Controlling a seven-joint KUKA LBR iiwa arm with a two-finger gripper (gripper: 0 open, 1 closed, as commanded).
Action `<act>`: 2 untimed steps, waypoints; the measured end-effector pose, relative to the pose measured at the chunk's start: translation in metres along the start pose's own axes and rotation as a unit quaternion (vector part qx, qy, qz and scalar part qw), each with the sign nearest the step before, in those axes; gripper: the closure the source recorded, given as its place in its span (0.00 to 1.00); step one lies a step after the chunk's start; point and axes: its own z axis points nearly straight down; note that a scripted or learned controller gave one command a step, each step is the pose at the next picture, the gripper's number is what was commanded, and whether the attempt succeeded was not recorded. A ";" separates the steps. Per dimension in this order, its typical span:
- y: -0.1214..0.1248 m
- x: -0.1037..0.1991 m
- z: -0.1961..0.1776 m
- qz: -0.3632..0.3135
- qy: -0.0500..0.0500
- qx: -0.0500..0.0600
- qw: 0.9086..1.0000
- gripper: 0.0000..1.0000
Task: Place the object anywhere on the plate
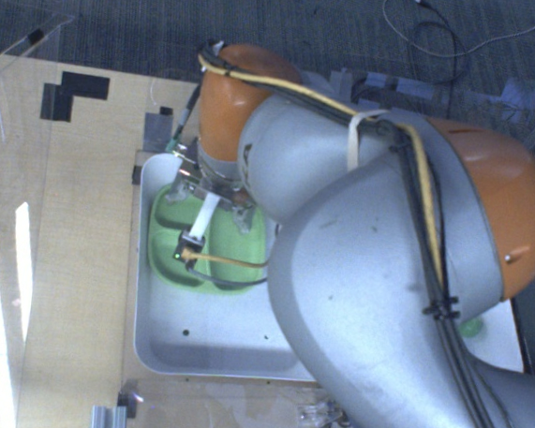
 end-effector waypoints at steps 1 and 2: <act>0.000 0.000 0.000 0.000 0.000 0.000 1.000 0.00; 0.000 0.000 0.000 0.000 0.000 0.000 1.000 0.00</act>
